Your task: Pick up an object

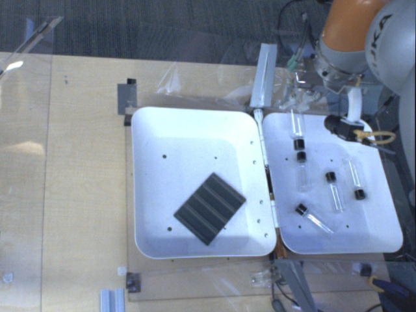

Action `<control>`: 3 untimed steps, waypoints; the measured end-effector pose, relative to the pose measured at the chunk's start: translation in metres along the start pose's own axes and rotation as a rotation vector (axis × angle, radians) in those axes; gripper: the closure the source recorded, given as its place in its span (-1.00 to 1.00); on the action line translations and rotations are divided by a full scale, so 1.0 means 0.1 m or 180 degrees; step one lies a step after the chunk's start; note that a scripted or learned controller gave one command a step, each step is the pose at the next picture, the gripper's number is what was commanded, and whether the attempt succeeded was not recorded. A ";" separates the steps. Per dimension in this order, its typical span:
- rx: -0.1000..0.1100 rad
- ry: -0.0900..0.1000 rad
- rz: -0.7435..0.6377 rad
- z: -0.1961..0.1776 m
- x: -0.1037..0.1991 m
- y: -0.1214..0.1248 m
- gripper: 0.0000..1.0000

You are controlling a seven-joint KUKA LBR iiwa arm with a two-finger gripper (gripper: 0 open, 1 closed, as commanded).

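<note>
The gripper [305,93], whose state cannot be told here, hovers at the upper edge of the right bin [383,229], and the nearest vial [298,132] lies just below it, lengthwise up-down.

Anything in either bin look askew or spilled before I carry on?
Nothing is spilled. The dark ribbed rectangular pad lies diagonally in the left white bin. The small clear vials with black caps lie scattered on their sides, pointing different ways, in the right white bin.
</note>
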State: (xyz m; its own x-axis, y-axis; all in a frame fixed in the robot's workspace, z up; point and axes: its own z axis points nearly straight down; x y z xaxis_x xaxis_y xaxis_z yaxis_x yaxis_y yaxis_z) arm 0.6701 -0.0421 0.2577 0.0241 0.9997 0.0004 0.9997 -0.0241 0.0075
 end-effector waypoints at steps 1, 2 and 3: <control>0.0009 0.0002 0.0380 0.11 0.55 -0.02 1.00; 0.0004 0.0000 0.0547 -0.07 0.35 -0.11 1.00; 0.0007 0.0004 -0.1158 0.72 -0.11 -0.29 1.00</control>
State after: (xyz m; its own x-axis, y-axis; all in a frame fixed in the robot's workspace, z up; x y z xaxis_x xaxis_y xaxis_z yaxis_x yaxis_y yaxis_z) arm 0.6410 -0.0523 0.1858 -0.3331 0.9429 -0.0008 0.9429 0.3331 0.0051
